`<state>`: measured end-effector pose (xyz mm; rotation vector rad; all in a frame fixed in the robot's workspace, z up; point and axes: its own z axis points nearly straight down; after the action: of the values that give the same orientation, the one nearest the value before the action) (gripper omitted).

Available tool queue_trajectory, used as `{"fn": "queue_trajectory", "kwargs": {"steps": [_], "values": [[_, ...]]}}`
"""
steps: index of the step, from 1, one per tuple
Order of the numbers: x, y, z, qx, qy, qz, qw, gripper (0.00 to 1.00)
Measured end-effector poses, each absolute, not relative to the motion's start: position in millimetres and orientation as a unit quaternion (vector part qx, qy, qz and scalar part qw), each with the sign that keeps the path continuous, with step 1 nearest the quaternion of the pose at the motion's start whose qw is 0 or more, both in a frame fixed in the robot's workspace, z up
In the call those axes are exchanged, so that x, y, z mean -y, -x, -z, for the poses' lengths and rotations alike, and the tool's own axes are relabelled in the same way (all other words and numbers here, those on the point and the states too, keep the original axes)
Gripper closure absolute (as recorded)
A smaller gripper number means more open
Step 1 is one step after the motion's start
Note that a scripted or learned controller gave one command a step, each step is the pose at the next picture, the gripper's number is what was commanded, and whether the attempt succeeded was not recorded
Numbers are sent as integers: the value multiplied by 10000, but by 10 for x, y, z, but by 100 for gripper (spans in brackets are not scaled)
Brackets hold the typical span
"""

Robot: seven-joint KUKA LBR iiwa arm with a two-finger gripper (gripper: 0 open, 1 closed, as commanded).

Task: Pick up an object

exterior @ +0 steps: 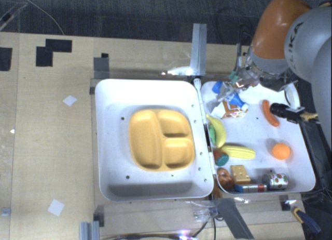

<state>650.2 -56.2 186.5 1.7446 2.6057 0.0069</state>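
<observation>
We hover our gripper (228, 92) over the small carton (232, 109) in the right bin (305, 174); its grip we cannot tell, so descend squarely.

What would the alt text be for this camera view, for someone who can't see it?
A grey and orange robot arm lowers its tool over the right bin, which holds small toy foods, including a banana and an orange. The left bin holds a yellow divided tray.
</observation>
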Motion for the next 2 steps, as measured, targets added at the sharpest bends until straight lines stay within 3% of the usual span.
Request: {"fn": "queue_trajectory", "kwargs": {"steps": [1,2], "values": [[-40,-6700,-2282,-7785,-6276,-27,25,100],[-431,-6700,-2927,-8607,-5091,-29,39,100]]}}
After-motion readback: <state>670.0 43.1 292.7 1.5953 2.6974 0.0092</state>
